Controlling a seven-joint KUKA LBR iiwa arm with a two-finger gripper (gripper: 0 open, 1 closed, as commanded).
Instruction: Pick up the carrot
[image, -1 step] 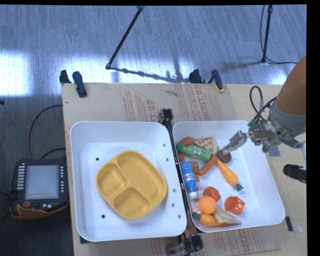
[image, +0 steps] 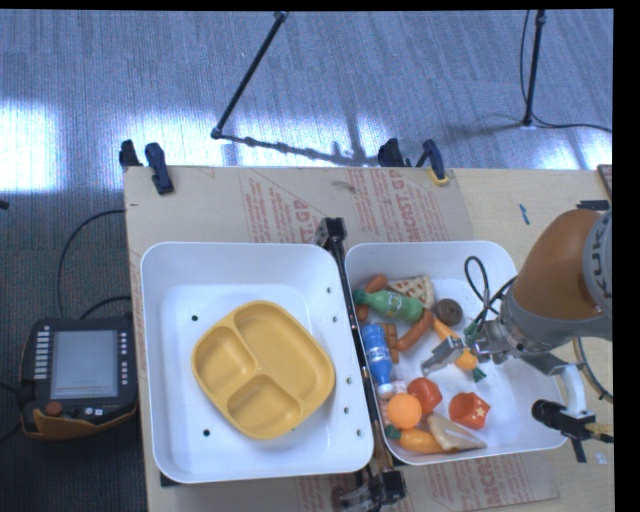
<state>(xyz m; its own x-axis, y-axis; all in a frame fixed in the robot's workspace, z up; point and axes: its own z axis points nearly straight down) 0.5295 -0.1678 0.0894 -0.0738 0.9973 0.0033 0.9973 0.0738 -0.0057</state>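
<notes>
Right bin (image: 500, 262) holds toy food; left bin (image: 165, 290), yellow tray (image: 262, 368).

Open floor along the right bin's (image: 500, 258) right side; crowded toys (image: 405, 385) leftward.

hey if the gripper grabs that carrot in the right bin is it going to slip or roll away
The carrot looks like a smooth, tapered plastic toy, so it may slip out of a pinch. It is probably light and stiff. Its rounded body could roll toward the tomato if the gripper nudges it.
</notes>
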